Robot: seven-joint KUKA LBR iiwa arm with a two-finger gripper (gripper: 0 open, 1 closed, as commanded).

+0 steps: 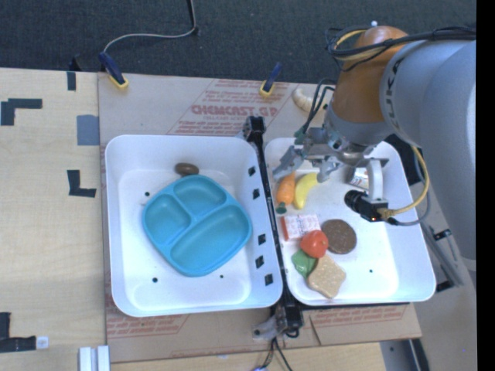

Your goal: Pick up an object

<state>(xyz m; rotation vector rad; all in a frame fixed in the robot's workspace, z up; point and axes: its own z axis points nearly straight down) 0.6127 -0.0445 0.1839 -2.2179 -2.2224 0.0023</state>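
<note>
You have 2 shallow white bins side by side; the gripper [309, 163] hangs low over the right bin [402, 273], close to its left wall, its metal fingers spread apart with nothing between them. Just below them lie a smooth orange carrot-shaped piece [285, 189] and a curved yellow banana [303, 189], touching each other. Nearer you sit a red-printed packet [298, 224], a flat brown disc [339, 236], a glossy red tomato [314, 243], a green piece [302, 263] and a grainy tan slab [327, 276], crowded together. The bin's right half gives you open floor. In the left bin [124, 207], a blue 3-compartment tray [197, 224] lies tilted, a small brown lump [186, 168] behind it.
</note>
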